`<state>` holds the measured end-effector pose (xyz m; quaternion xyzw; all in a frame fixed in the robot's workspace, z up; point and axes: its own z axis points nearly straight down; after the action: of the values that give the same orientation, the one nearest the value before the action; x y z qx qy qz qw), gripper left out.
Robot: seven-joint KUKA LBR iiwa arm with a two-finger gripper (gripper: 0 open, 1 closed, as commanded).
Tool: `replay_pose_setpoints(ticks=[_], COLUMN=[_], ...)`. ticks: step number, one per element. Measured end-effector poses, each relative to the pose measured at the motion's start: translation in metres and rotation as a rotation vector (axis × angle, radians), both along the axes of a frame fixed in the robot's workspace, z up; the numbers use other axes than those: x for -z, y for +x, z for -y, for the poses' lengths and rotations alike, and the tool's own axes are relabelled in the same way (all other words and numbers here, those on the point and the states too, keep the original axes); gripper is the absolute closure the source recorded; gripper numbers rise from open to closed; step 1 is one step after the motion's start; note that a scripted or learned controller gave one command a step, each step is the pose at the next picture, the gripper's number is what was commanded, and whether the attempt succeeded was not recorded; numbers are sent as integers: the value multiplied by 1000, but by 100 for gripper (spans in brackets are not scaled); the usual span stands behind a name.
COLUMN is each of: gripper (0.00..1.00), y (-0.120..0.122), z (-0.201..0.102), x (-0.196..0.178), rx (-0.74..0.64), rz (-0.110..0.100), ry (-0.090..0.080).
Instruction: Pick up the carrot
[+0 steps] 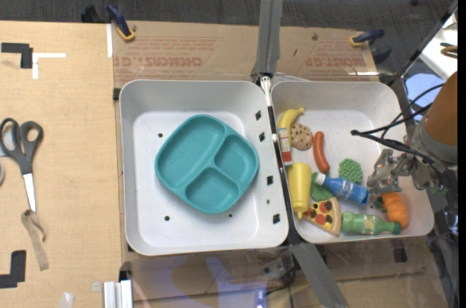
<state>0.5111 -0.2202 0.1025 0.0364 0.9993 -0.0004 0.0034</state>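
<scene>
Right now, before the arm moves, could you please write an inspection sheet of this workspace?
Surface: two white bins; left bin holds a teal divided plate.
Job's things: carrot in the right bin, near its right wall.
Clutter: banana, cookie, sausage, yellow bottle, blue bottle, green bottle, pizza slice.
Grippers: gripper just above the carrot; finger state unclear.
Cables: black cables at the arm.
Surroundings: scissors on the bench, clamps on cardboard.

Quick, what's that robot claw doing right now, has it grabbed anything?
Gripper: low in the right bin, just above the carrot; a grip cannot be told.
</scene>
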Motion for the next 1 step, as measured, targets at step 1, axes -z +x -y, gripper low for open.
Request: replay_pose_setpoints(ticks=[1], gripper=[100], y=[-33], z=[-6], x=[0], rx=[-13], rz=[-5], ry=[1])
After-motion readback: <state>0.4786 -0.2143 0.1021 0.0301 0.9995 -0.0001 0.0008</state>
